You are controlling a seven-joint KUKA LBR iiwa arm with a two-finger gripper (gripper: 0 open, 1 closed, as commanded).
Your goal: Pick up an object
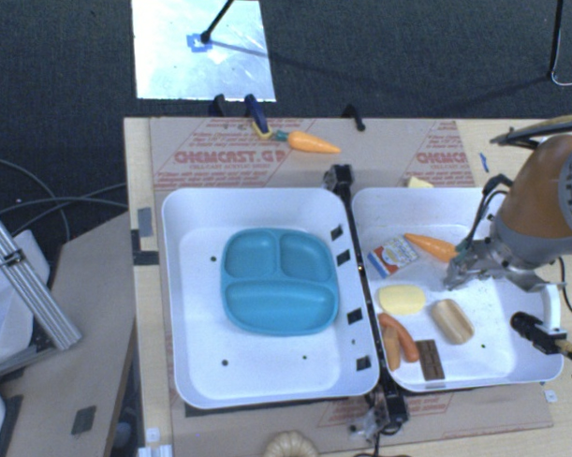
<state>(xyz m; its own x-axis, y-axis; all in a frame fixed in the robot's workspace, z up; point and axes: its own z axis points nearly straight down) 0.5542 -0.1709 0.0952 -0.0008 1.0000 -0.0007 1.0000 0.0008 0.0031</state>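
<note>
I see the arm [547, 204] reaching in from the right over the right bin [478, 371], its orange band above the wrist. The gripper [459, 271] hangs low over the middle of that bin, just right of the carrot [431, 246] and above the bread roll [451, 321]. From this angle I cannot tell how the claw stands or whether it has hold of anything; nothing shows clearly between its tips.

The things to pick lie in the right bin. The carrot lies slantwise near the bin's middle, beside a small red and white packet [393, 256]. Below them sits a pale yellow round piece [402, 299]. The bread roll lies to its right. Near the bin's lower left edge two sausages [397, 339] lie side by side, and a brown bar [429, 359] sits just beside them.

The left bin [202, 371] holds a blue divided plate [277, 279]. A second carrot [309, 142] lies on the cardboard [218, 155] behind the bins, well apart from them.
</note>
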